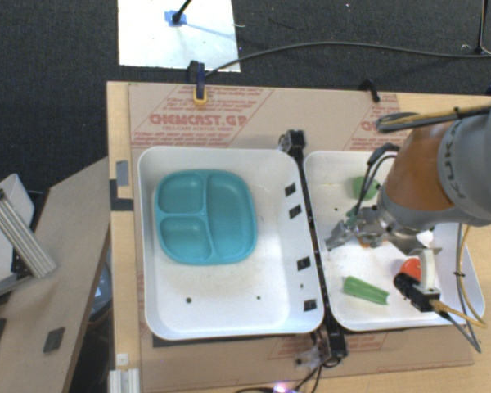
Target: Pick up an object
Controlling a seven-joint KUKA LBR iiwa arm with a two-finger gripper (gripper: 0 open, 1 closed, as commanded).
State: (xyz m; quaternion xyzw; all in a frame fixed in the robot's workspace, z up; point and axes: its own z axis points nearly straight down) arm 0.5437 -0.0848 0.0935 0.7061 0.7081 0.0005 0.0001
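One green block [366, 290] lies long axis crosswise near the claw [340, 236], whose grip I cannot tell.

A robotics lab: white bins [229, 297] on a clamped bench board [229, 109], cables [327, 46] trailing (over dark carpet [49, 72]).

Bare floor around the teal plate [204, 218], left bin [229, 295] (green block [366, 290] in right bin [331, 174])

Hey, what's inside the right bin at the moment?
The right bin holds a green block, a second green piece partly behind the arm, and a red object. The arm covers the bin's middle, so anything under it is hidden.
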